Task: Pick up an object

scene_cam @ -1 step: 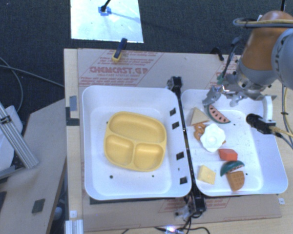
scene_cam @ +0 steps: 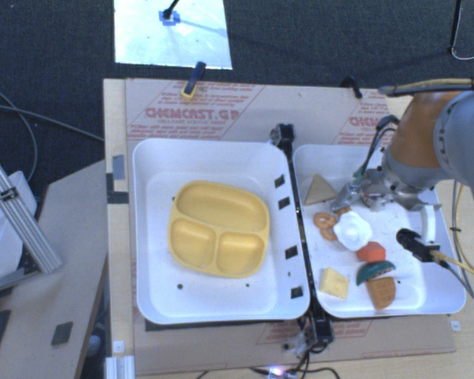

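Orange-brown food piece (scene_cam: 381, 291) near right bin's (scene_cam: 450, 297) front edge | white lump (scene_cam: 352, 230) mid-bin, just below fingers (scene_cam: 354, 197) | grip state: cannot tell | yellow tray (scene_cam: 218, 227) in left bin (scene_cam: 154, 212)

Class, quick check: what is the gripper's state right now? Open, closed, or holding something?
Gripper: cannot be told; it sits low in the right bin, beside the white object.

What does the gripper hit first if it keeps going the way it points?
The gripper points toward the left of the camera view and down into the right bin. First in that line looks like the pretzel, with the tan triangular piece close beside it. Depth is unclear, so it might meet the bin floor first.
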{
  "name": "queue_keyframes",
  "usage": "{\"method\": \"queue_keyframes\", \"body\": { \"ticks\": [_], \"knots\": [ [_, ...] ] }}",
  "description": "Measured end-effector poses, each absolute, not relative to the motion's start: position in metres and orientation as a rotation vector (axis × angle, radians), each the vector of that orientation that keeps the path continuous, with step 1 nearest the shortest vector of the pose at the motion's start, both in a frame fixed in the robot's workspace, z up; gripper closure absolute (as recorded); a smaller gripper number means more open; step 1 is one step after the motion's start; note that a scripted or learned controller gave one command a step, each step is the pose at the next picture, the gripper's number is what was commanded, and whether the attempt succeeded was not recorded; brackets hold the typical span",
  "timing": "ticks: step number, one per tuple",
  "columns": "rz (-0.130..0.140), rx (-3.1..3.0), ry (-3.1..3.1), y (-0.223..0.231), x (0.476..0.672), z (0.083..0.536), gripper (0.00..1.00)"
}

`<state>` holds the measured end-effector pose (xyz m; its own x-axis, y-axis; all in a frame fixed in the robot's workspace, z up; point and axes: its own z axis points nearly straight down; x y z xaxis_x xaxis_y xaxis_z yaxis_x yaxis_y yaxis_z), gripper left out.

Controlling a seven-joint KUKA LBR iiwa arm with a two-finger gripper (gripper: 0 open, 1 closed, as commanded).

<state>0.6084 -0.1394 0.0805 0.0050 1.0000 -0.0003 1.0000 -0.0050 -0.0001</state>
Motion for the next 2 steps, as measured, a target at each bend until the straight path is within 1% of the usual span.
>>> {"method": "queue_keyframes", "body": {
  "ticks": [1,2],
  "knots": [
    [-0.001,2.226,2.222,-0.147,0.532,0.15,0.0],
    [-0.004,2.23,2.219,-0.198,0.483,0.081,0.0]
  ]
}}
